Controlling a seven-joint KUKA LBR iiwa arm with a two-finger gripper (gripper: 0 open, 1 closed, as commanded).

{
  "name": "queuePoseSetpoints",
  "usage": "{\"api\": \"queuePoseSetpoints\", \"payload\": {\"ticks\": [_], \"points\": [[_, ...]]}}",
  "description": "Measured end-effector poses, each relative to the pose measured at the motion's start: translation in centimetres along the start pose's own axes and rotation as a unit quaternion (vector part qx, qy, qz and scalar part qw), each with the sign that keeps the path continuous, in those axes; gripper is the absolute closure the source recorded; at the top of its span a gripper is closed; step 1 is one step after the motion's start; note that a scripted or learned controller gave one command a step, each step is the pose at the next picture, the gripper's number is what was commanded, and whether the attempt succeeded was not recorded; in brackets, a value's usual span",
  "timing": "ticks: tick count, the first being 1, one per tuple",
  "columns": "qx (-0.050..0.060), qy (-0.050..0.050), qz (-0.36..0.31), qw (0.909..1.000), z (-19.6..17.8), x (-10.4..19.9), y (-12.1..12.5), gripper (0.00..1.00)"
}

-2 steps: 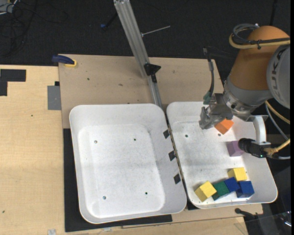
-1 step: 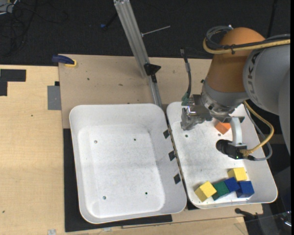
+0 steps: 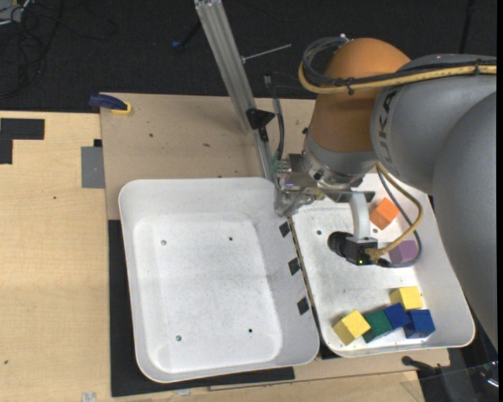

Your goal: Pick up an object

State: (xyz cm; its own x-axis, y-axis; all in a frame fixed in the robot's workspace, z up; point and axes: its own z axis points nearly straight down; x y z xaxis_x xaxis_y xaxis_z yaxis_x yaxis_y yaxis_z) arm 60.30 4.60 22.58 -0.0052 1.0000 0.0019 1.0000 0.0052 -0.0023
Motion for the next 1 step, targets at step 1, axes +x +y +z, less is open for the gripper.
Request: {"api": "queuePoseSetpoints", "payload": {"ticks": [1], "points": [[0.0,0.0,0.0,1.0,-0.71,5.03,-0.09,1.0]]}}
